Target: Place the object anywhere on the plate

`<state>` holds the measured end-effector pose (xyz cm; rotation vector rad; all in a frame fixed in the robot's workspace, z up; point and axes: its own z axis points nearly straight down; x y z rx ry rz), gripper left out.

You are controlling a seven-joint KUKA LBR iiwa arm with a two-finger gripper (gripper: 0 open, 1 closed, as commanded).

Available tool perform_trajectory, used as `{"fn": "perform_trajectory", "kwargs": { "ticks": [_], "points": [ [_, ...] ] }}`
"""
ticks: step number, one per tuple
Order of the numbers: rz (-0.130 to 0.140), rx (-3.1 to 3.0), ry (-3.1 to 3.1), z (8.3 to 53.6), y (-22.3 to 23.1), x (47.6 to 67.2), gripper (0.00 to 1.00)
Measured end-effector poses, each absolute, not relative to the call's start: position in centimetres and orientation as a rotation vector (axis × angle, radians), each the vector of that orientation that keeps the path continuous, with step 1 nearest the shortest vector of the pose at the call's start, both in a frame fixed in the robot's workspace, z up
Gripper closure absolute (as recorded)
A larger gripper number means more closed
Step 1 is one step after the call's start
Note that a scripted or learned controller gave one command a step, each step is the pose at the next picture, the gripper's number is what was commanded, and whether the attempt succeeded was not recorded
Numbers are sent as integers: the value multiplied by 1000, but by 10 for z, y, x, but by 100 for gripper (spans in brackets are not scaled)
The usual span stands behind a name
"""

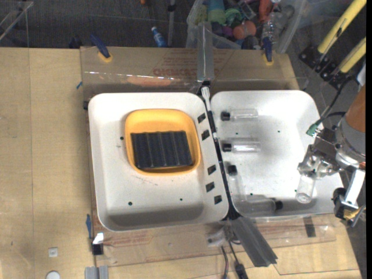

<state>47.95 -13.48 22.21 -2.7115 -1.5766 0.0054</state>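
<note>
The fingers (317, 167) hang over the right side of the right bin (290, 106). They are shiny and small here, and I cannot tell if they are open or closed. A clear tube (303, 188) stands a bit tilted just under them, touching or almost touching. I cannot tell if it sits between them.

A little way to the left of the fingers lie more clear tubes with black caps. One lies low by the front wall (263, 203). One lies in the middle (239, 147), and one sits farther back (238, 114).

Further left, past the wall between the bins, is the left bin (104, 156). In it sits the yellow plate (161, 120), well apart from the fingers. A black thing with ridges (161, 149) lies on the plate.

Behind the bins is a brown cardboard sheet (174, 65) on the counter (40, 156). It has red writing, too blurry to read. Far back stands a clear box of bright toys (244, 7).
</note>
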Motion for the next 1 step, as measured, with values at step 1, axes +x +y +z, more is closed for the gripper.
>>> {"fn": "perform_trajectory", "kwargs": {
  "ticks": [1],
  "points": [
    [0, -2491, -1917, 190, -144, 543, 100]
  ]
}}
